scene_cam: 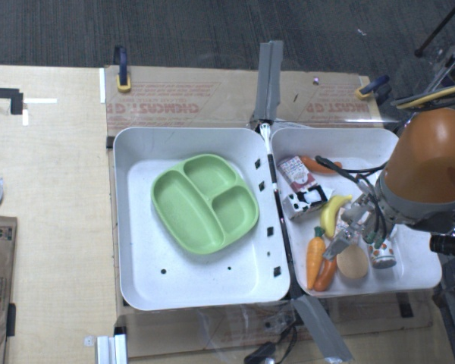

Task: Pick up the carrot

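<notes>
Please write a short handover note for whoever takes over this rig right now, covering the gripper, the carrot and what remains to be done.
Gripper: low over the right bin, at the top of the carrot; grip state cannot be judged.
Carrot: lying in the right bin near its front left corner, a second orange piece beside it; banana behind, round tan item to its right.
Left bin: holds the green divided plate.
Done: arm brought to the carrot.
Left: confirm the grasp, lift the carrot.
</notes>
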`<state>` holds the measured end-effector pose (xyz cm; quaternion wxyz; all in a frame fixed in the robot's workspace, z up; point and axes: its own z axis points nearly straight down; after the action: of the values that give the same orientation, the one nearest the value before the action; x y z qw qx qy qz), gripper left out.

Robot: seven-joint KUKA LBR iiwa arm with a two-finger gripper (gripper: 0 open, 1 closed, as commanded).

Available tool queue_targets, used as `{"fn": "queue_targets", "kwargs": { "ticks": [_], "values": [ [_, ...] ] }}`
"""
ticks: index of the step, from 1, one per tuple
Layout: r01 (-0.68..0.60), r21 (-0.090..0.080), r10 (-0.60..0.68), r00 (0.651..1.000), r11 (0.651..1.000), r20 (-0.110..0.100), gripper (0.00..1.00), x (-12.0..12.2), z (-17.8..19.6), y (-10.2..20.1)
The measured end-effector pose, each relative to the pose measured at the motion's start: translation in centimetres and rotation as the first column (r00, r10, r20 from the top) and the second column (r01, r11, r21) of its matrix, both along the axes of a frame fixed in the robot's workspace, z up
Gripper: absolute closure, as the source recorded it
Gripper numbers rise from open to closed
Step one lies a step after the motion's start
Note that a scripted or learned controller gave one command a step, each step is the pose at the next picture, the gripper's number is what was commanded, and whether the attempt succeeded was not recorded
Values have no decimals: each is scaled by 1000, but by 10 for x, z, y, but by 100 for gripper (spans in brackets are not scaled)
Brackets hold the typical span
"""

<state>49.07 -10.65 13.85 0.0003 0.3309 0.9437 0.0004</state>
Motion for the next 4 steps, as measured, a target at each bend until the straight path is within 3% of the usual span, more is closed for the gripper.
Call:
{"fn": "queue_targets", "kwargs": {
  "ticks": [1,2,3,4],
  "values": [
    [-422,-3,422,906,907,9,0,-5,-42,7],
    [-417,-2,417,909,909,7,100,-6,-36,6],
    [-186,-1,186,982,982,2,100,37,53,55],
    [90,-1,-90,996,996,-1,100,-12,98,87]
  ]
}}
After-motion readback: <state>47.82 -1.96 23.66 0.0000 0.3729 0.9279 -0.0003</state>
